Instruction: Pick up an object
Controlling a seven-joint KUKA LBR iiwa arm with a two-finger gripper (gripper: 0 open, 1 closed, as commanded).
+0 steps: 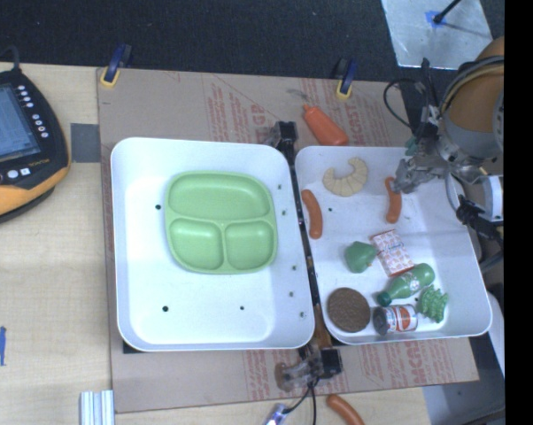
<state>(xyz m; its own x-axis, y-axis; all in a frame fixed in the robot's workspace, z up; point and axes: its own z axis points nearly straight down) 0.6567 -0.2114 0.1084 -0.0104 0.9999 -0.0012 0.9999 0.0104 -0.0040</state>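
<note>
Fingers of the gripper are hanging low over the upper right corner of the right bin, and from where I am standing I cannot tell whether they are spread or pressed together; the dark metal there is blurring into one clump, and nothing is showing between them.

What matters for the coming move is the small orange-red sausage lying just below and a touch to the left of that clump in the picture, so close that its upper end is looking as if it is touching the tips, or nearly so. Its long axis is running almost straight up and down the picture, leaning only slightly. I am judging that a clean grasp is calling for the fingers to be closing across that axis, from the picture's left and right, and for the wrist to be coming a little toward the near edge of the bin so it is sitting over the sausage's middle, not its end.

Other candidates are lying farther off in the same bin: a pale crescent pastry to the left, a second sausage along the left wall, and, well apart toward the near side, a green pepper, a patterned packet, a brown disc, a small can and some green pieces. The left bin is holding a green divided plate.
</note>
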